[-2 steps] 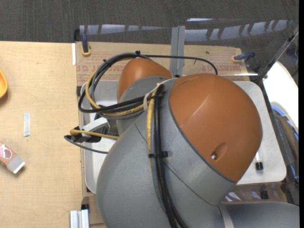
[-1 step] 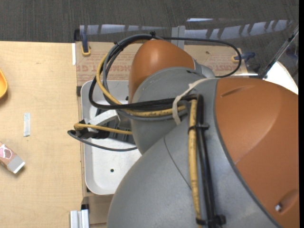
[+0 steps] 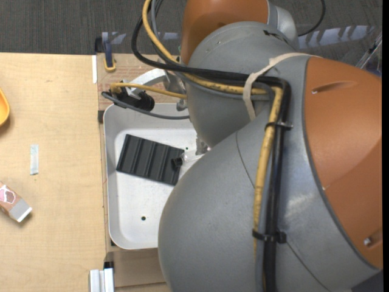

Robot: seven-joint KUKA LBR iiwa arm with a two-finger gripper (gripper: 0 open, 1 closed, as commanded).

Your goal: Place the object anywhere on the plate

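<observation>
The claw itself is sitting hidden beneath the arm (image 3: 273,163), so whether it is released or clenched cannot be told. The arm's grey body with its orange shells is reaching in from the right and covering most of the white bin (image 3: 130,224). A yellow cable (image 3: 262,163) and a black cable (image 3: 276,181) are running down the arm's casing, held by 1 pale strap (image 3: 255,84), and they are looping above the bin's far edge.

In the bin's exposed left part, a black ribbed object (image 3: 148,159) is lying flat on the floor, tilted slightly, its right end just beside the arm. Whether this is the task's object cannot be told.

Left of the bin, the wooden surface (image 3: 55,102) is bearing a small grey strip (image 3: 34,159), a pink-and-white packet (image 3: 12,202) near the left edge, and an orange rim (image 3: 3,107) at the far left.
</observation>
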